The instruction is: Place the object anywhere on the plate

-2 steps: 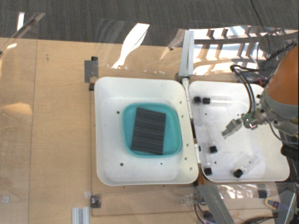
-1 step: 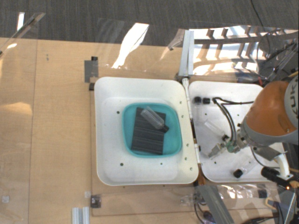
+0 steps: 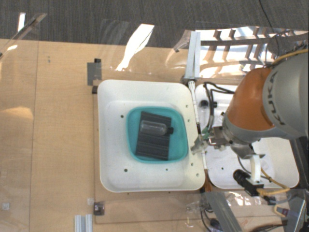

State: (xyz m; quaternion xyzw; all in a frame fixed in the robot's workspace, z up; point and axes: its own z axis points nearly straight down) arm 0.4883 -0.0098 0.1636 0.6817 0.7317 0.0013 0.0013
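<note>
A teal square plate (image 3: 179, 140) lies in the middle of the left white bin (image 3: 113, 144). On the plate rests a dark grey ribbed block (image 3: 152, 140), with a clear rounded piece (image 3: 153, 127) lying across its top end. The arm, grey with an orange band (image 3: 251, 103), hangs over the right bin (image 3: 219, 170), close to the wall between the two bins. The gripper is under the wrist near that wall, to the right of the plate and apart from the object.
The right bin is mostly covered by the arm, with cables running along its left side. A metal frame stands at the back right. Small black brackets sit on the wooden bench at the left bin's corners.
</note>
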